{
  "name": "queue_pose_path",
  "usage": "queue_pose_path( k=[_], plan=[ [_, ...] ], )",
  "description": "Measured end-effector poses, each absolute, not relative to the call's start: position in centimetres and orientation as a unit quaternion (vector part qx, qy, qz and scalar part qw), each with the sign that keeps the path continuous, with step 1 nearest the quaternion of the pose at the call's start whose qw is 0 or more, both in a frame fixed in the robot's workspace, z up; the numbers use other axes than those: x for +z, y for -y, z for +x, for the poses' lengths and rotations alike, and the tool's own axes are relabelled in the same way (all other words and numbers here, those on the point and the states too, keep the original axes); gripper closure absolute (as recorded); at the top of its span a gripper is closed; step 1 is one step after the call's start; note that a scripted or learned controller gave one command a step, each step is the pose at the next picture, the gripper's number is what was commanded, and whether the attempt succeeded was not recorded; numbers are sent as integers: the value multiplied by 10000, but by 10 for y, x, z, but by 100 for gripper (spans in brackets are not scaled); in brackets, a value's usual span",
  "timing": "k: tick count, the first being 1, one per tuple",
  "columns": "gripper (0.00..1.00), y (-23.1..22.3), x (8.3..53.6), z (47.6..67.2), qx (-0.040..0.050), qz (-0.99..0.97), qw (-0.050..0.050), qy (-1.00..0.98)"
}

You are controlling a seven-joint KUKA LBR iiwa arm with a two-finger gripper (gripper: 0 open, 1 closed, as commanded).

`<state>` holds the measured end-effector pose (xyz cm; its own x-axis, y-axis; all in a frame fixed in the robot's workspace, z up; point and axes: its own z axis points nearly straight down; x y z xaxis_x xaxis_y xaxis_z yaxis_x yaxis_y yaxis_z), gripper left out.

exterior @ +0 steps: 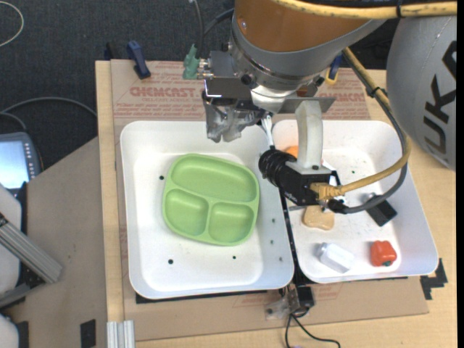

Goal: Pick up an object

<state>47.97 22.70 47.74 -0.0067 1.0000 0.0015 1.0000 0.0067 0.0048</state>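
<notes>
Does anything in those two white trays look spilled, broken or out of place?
Nothing stands out. The green divided plate lies flat in the left bin; the tan piece, white block and orange-red object sit apart in the right bin.

Grey arm [424, 71], orange band [304, 6], yellow-sheathed cable [377, 176].

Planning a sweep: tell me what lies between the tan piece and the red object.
A small white-grey block sits between the tan piece and the red object, slightly nearer the camera.
</notes>
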Motion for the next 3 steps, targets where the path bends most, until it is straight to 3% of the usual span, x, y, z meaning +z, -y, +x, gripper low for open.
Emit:
queue_pose_path(
  k=[1, 2, 3],
  plan=[
    [100, -163, 323, 478, -56, 7092, -26, -7050],
    [100, -168, 545, 480, 95, 7063, 42, -7078],
    [100, -181, 429, 478, -34, 7072, -17, -7070]
  ],
)
